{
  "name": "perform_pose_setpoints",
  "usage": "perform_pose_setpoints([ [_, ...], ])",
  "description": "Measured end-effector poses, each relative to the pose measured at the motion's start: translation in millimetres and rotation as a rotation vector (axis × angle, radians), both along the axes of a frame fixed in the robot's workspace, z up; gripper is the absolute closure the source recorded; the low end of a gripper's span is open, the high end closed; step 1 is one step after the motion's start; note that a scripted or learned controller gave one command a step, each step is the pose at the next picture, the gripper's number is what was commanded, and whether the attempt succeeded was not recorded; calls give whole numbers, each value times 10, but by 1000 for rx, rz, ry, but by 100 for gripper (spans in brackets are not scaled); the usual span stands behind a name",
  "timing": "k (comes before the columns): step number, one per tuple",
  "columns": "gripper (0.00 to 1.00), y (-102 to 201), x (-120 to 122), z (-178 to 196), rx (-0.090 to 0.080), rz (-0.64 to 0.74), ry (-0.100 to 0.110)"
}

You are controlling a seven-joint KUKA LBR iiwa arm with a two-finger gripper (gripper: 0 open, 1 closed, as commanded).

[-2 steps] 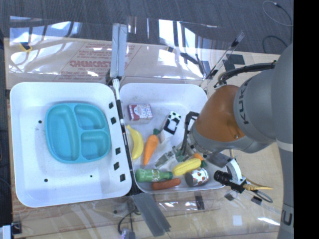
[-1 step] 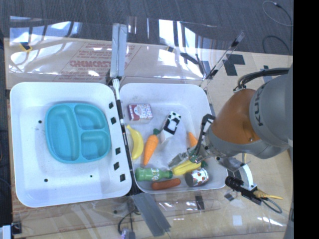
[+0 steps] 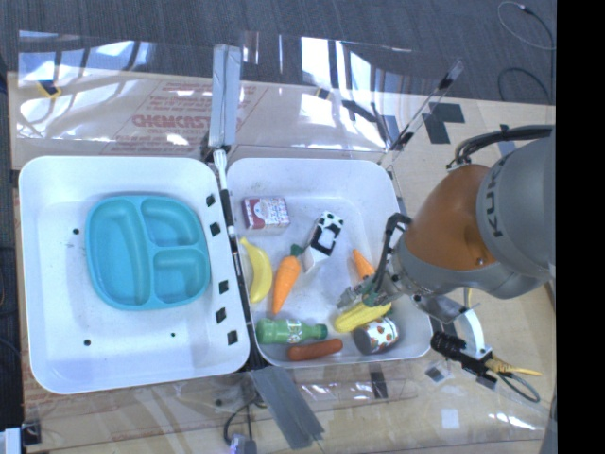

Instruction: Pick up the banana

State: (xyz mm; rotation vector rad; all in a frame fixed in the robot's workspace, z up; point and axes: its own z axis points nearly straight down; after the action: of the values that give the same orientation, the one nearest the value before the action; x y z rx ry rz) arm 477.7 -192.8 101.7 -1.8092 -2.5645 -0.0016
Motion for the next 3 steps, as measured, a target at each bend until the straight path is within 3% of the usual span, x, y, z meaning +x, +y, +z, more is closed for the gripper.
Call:
perform_pose_setpoints([
  [1,100,-157,-12,101,-3,-470,0],
  [2,0,-132,-13,97,3,-467,5],
  [3,0,156,478,827,-3,-437,1],
])
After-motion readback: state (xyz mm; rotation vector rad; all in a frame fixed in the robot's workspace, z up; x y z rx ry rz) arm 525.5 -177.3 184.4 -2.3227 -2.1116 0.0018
